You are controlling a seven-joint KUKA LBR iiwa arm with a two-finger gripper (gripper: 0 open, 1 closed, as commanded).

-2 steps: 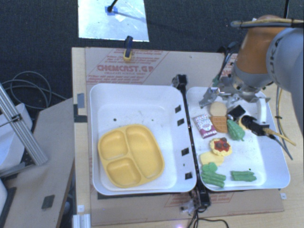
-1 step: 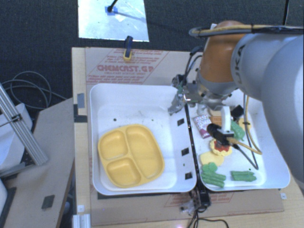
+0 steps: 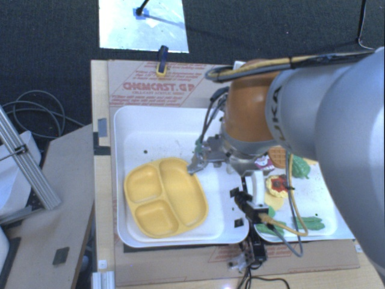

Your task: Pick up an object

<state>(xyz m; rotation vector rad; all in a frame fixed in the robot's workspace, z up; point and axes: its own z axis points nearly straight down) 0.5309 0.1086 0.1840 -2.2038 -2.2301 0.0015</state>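
A yellow three-compartment plate [image 3: 163, 197] lies in the near half of the left white bin [image 3: 135, 134]. My gripper [image 3: 196, 163] hangs low over that bin, at the plate's far right rim; I cannot tell whether it touches the rim. The orange band [image 3: 249, 110] and the grey arm [image 3: 331, 137] rise above it and hide much of the right bin [image 3: 328, 192]. Nothing is visibly held.
Toy food lies in the right bin: a waffle piece [image 3: 278, 156], a green leafy piece [image 3: 299, 167], a red-and-yellow piece [image 3: 277, 185] and green beans [image 3: 310, 223]. Cables [image 3: 283, 230] trail over the near rim. The far part of the left bin is bare white floor.
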